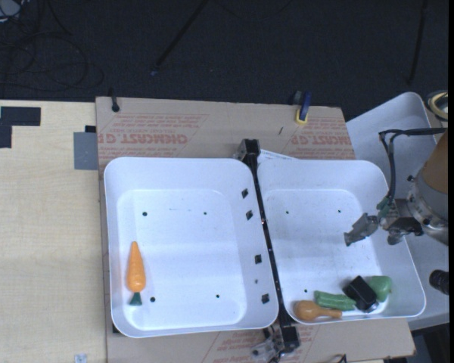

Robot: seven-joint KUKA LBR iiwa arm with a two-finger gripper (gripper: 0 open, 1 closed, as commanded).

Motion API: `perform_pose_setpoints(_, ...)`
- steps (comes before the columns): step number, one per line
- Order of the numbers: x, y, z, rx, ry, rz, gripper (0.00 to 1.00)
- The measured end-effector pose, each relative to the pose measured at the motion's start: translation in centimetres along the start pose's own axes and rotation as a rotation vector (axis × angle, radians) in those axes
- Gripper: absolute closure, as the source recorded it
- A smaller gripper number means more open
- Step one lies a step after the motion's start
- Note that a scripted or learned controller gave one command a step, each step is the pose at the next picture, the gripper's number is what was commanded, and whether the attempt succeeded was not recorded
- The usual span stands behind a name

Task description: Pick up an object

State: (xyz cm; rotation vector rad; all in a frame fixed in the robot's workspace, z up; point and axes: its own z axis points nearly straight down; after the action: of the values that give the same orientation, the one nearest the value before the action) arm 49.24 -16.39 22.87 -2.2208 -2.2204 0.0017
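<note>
An orange toy carrot point(135, 268) lies along the left wall of the left bin point(174, 181). At the front of the right bin point(318, 178) several items sit close together: a green piece point(379, 284), a black block point(361, 293), a green pod point(332, 300) and an orange-yellow gourd shape point(315, 311). My gripper point(375, 231) hangs over the right side of the right bin, above and behind that cluster. Its fingers are spread open with nothing between them.
A black divider strip point(259, 233) runs between the two bins. Both bins rest on a cardboard sheet point(212, 131). A blue and yellow clamp point(303, 107) sits on the sheet's far edge. A wooden benchtop point(38, 240) lies to the left.
</note>
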Motion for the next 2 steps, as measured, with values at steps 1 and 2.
perform_pose_setpoints(1,8.9,-1.5,-10.8,-0.01,0.003,-0.011,0.0)
perform_pose_setpoints(2,17.8,-1.6,-26.9,-0.019,0.003,-0.012,0.0)
